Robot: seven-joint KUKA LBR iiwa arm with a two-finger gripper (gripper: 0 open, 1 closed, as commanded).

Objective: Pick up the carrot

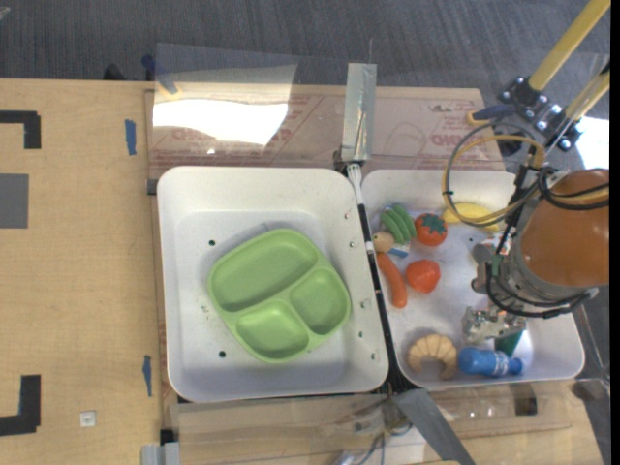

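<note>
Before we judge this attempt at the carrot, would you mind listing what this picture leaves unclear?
- Gripper, camera view: the arm's wrist covers it from above, so the state of the jaws is unreadable.
- Yellow item, camera view: cables and the arm cross it; its kind is uncertain.
- Blue bottle, camera view: the gripper's tip overlaps its top.
- Carrot, camera view: lies against the right bin's left wall; contact is unclear.

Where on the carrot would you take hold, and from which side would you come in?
I'd grip the carrot across its middle, coming straight down from above. It lies flat and slim, lengthwise beside the right bin's left wall, so closing across its narrow width seems easiest. The tomato sits close on its right, leaving little room there; the end effector hangs over the bin's right part.
</note>
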